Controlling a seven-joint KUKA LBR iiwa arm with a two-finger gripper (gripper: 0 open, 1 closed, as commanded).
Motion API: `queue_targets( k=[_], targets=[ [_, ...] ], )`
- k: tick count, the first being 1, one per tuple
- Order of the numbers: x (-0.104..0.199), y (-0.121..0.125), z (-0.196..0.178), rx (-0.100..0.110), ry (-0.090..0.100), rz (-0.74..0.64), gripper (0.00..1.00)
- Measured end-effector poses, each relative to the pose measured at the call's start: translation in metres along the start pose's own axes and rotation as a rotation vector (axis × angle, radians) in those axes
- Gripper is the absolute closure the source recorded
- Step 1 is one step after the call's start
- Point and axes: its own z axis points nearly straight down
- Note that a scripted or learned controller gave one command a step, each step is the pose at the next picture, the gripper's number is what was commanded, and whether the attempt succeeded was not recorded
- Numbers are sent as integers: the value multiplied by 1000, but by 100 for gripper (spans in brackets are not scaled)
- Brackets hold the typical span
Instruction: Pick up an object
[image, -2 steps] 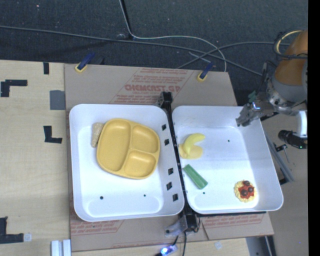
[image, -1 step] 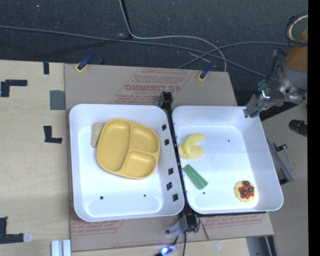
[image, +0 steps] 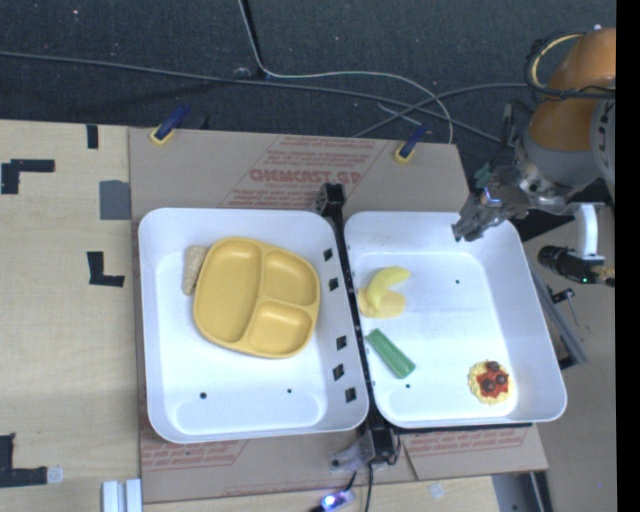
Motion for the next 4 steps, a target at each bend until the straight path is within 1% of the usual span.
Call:
queue_targets(
  k=[1, 2, 3, 4],
  targets=[
    [44, -1, 3, 0, -1, 2, 100],
    [98, 9, -5, -1, 0, 1, 100],
    [153, 6, 4, 1, 0, -1, 100],
    [204, 15, 17, 0, -1, 0, 100]
  ],
)
